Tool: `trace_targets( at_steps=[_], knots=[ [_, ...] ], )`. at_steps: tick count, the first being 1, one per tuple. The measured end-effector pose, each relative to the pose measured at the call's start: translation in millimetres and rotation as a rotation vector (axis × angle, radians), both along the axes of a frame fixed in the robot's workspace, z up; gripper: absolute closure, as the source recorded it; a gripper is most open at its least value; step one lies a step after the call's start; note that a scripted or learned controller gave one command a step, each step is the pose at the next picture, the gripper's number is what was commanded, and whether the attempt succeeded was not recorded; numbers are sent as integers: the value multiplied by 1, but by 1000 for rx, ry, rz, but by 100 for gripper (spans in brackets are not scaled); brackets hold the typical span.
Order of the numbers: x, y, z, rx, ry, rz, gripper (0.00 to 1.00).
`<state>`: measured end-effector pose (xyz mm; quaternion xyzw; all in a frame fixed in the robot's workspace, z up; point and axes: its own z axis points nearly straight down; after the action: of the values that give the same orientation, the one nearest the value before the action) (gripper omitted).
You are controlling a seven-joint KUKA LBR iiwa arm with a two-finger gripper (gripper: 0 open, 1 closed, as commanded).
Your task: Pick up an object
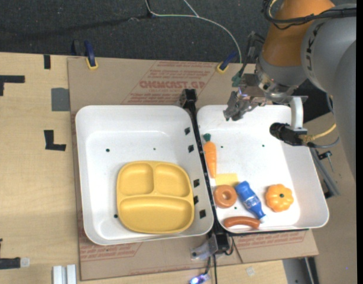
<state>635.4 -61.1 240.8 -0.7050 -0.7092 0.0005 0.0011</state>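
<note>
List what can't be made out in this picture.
- Gripper: small and dark over the right bin's far edge; open or shut, and anything held, unclear.
- Cheese slice: partly covered by the donut and the bottle.
- Bottle label: too small to read.
- Arm: cut off by the right edge.

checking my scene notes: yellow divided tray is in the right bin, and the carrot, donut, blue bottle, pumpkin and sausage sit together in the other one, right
Not quite. The camera view shows the yellow divided tray in the left bin. The carrot, donut, blue bottle, pumpkin and sausage sit together in the right bin.
</note>
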Motion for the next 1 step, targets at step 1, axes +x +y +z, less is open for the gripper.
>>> trace_targets(
  at_steps=[1],
  knots=[
    [-8,51,-14,0,1,0,100]
  ],
)
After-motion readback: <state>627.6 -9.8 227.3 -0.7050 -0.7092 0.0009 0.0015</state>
